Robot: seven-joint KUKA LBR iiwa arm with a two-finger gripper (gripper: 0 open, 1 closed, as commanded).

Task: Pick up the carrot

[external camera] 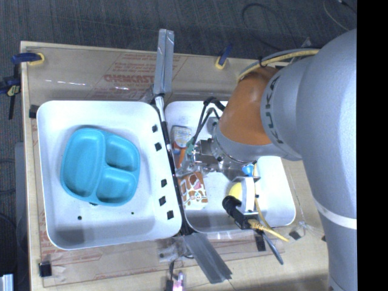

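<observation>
The carrot [178, 153] shows as a thin orange strip against the left wall of the right bin [280, 193], partly covered by the gripper. My gripper [193, 156] reaches down into the left part of that bin, right beside the carrot. The grey wrist and its orange band hide most of the gripper from above. Whether the carrot is between the fingers I cannot tell.
A blue divided plate [102, 165] lies in the left bin [51, 220]. In the right bin a brown-and-white patterned packet [195, 190] lies just below the gripper, a pale packet [180, 132] just above it, and a yellow object [235, 190] near the middle.
</observation>
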